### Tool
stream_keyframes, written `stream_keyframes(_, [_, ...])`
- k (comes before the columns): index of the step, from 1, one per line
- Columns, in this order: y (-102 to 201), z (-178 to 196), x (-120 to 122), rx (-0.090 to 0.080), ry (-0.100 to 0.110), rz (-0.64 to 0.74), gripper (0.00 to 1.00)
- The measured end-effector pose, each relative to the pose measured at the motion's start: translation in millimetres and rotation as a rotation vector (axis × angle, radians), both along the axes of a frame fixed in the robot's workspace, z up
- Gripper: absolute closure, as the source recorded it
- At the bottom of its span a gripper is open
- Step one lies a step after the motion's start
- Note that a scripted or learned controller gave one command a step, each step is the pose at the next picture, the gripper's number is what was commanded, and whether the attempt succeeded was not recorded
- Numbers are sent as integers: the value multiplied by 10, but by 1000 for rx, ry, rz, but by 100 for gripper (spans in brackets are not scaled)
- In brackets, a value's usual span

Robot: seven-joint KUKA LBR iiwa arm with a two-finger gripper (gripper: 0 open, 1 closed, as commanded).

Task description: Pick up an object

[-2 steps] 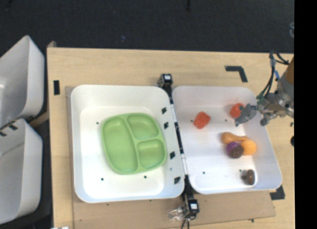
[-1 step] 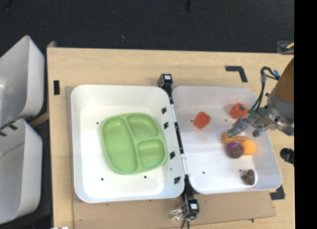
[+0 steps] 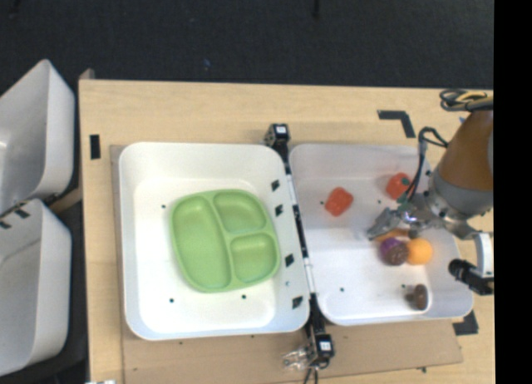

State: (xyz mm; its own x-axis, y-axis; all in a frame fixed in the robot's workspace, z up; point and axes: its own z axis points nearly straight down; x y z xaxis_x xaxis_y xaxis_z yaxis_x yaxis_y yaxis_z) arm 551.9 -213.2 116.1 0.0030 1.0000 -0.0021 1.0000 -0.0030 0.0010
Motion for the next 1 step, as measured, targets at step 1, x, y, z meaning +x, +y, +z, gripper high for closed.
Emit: stream_keyframes(1, [-12,-151,4,0,1,-3,0])
